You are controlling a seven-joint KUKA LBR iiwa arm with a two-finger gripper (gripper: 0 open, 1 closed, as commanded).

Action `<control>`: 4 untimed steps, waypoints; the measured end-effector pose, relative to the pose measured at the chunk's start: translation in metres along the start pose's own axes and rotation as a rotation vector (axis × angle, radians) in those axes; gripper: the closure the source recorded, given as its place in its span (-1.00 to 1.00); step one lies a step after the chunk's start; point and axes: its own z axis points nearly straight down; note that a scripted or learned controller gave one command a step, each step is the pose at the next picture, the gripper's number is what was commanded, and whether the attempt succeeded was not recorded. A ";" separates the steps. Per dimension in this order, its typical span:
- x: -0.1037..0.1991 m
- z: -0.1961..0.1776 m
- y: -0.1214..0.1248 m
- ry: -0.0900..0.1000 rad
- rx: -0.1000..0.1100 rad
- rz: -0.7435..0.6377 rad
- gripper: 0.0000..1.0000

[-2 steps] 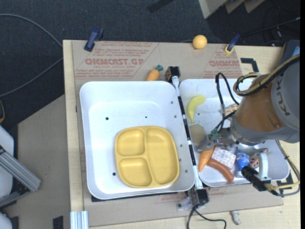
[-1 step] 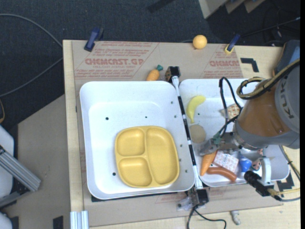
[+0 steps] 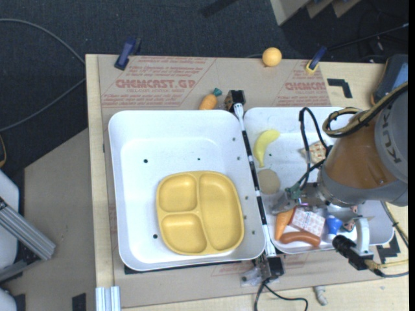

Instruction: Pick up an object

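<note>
Left bin (image 3: 130, 173): yellow divided plate (image 3: 200, 211) toward its front edge, apart from the arm; right bin (image 3: 285, 116): banana (image 3: 264, 142) near the back-left corner, tan round piece (image 3: 268, 181) against the left wall, carrot (image 3: 283, 224), sausage (image 3: 299, 239) and printed packet (image 3: 307, 221) crowded along the front edge; gripper (image 3: 293, 198) hangs just above that cluster, claw state cannot be told, wrist hides it; best to descend on one item's centre, since neighbours touch.

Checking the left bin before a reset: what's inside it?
Inside the left bin lies one yellow divided tray with three compartments, nothing visible in them. Whatever lies under the tray is covered and cannot be seen.
</note>
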 end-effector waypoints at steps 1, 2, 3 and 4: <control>-0.061 0.000 0.000 -0.003 -0.003 0.001 -1.00; -0.011 0.000 0.000 0.001 0.000 -0.002 -1.00; -0.012 -0.010 0.000 -0.001 -0.002 0.000 1.00; 0.058 -0.100 0.000 -0.001 -0.002 -0.002 1.00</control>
